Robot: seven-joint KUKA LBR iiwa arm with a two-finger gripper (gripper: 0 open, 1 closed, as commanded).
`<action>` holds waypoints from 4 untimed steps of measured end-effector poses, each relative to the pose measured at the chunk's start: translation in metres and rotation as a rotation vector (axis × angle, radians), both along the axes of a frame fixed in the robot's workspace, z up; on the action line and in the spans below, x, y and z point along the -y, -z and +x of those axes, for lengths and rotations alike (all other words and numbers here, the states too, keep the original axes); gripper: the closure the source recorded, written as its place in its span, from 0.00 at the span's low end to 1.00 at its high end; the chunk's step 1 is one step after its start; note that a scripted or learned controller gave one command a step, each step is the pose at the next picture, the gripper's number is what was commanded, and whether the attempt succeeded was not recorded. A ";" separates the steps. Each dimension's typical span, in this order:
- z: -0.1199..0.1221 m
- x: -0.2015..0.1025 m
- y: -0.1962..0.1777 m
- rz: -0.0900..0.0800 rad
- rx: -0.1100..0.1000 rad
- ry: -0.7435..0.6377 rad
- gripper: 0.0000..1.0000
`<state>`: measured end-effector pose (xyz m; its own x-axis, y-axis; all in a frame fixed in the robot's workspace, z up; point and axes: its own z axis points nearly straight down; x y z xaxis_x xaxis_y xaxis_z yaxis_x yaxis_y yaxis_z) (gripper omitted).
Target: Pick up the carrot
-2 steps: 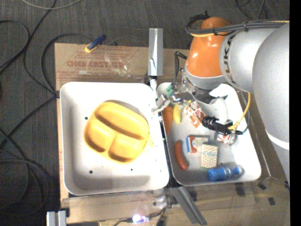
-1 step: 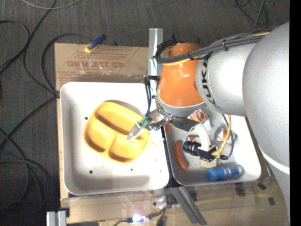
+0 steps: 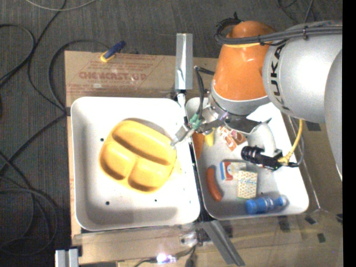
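Gripper (image 3: 182, 133) hovers at the bins' shared rim; its state I cannot tell. At its four o'clock, the carrot (image 3: 198, 142) lies ungrasped in the right bin (image 3: 300, 196). Pickup remains undone.

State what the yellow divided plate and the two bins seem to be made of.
The yellow divided plate looks like moulded plastic: uniform colour, soft sheen, rounded compartments. The left bin and right bin seem matte white plastic, though coated metal is possible; rounded corners, even surface.

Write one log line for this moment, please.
arm: over bin divider | hand: near yellow plate | carrot: right bin, partly hidden, not held
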<state>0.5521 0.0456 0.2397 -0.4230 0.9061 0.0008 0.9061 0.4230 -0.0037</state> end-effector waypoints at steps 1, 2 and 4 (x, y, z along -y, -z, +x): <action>-0.052 -0.064 0.012 0.000 -0.001 -0.063 0.00; -0.050 -0.155 0.145 -0.002 -0.006 -0.303 0.00; -0.055 -0.102 0.137 0.025 0.054 -0.087 0.00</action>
<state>0.4967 0.1473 0.1030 -0.4997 0.8662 -0.0023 0.8648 0.4990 0.0558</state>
